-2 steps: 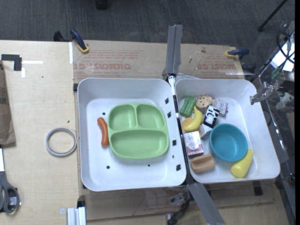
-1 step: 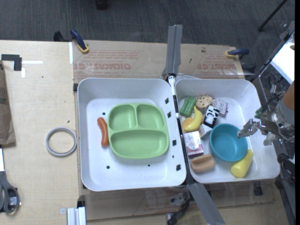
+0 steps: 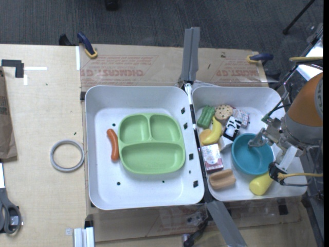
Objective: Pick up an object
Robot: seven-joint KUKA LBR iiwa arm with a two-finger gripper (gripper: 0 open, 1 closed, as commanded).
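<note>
Blue bowl, upright, lies in the right bin at about 4 o'clock. Yellow lemon-like piece sits just beside it, at its 5 o'clock.

Red print on the cardboard sheet beneath the bins is upside down and unreadable.

You've got a cardboard sheet lying flat on the bench. Blue-and-yellow clamp on its far left corner, second clamp on its far right corner. Grey bar crosses its far edge near the middle. Left of the sheet on bare wood: grey tape ring, well apart from it. Further left, brown paper bag, scissors nearer you, black bracket with white tape strip. Beyond the sheet, dark carpet.
</note>
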